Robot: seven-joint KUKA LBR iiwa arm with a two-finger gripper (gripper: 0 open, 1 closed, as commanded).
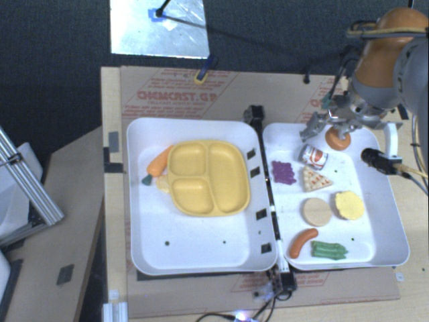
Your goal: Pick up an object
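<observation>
Brown bench (174, 92) w/ red print on it, dark carpet behind, two shallow white bins side by side on top. No single obj is named for the pick. Nearest the gripper (330, 121) is an orange donut-like ring (338, 139), round, tan-orange w/ a paler centre, lying flat at the far end of the right bin (395, 240). Just beside it, to its left in the view, is a small can (313, 156), red and silver, tipped on its side. The gripper hangs above the bin's far edge, close to the ring and can; whether its tips are spread or closed I can't tell, and nothing visibly sits between them.

Moving out, same bin: purple grape cluster (284, 173), pizza slice (315, 180), tan round biscuit (316, 212), yellow round piece (349, 205), orange-red sausage (302, 242), green veg (329, 250).

Left bin (154, 247): yellow divided plate (204, 178), three compartments, w/ a carrot (159, 161) touching its left rim.

Silver sheet (159, 17) lies on the carpet beyond the bench.
</observation>
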